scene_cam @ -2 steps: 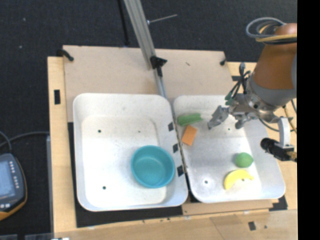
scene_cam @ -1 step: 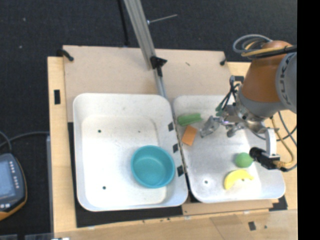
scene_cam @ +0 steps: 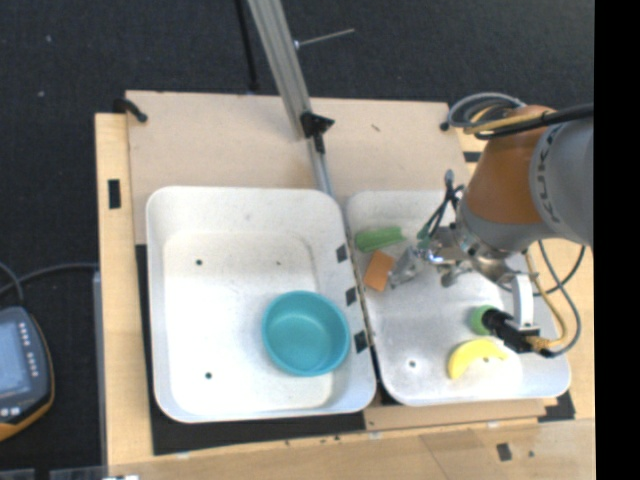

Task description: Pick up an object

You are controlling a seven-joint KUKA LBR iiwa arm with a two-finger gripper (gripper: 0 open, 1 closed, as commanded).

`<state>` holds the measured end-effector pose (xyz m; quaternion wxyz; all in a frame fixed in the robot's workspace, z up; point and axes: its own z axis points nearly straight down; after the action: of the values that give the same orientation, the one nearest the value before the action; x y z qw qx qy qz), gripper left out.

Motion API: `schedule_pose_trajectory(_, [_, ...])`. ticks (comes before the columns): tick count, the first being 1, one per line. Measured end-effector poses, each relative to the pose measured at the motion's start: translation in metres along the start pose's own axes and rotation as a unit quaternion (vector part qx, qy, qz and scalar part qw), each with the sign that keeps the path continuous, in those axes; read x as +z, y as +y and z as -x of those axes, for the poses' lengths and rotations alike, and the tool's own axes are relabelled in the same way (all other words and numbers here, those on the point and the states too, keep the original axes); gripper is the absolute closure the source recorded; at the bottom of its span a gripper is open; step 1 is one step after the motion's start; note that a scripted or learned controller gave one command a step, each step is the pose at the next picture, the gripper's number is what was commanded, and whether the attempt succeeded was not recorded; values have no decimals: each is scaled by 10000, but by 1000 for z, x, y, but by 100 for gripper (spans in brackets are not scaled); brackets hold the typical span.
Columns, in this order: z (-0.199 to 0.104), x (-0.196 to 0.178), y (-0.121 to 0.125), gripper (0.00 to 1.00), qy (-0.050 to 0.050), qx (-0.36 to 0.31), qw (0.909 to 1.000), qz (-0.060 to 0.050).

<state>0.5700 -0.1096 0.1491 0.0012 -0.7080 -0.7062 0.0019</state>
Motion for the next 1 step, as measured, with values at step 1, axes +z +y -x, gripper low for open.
schedule_pose_trajectory(1, [1, -14, 2, 100, 2, 28, 10000, 45])
